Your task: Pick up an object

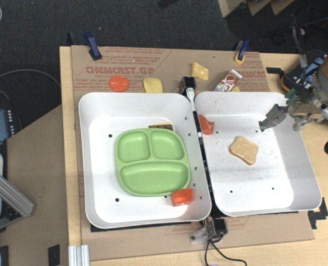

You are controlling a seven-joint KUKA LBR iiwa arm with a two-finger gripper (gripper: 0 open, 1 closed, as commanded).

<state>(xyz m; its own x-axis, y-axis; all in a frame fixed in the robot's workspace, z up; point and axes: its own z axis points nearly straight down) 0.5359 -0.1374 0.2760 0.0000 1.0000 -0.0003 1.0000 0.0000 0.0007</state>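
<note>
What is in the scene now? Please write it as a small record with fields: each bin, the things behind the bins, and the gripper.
left bin: green divided plate; orange block at the plate's near right corner
right bin: tan bread-shaped piece near the middle; small orange piece by the left wall
behind the bins: orange round piece, two yellow pieces, small printed packet
gripper: over the right bin's far right part, holding nothing visible

Glossy plastic bins (297,165); cardboard bench (153,65)

Green tray (152,162) left bin (92,148), toast (244,149) right bin (297,170)
</note>
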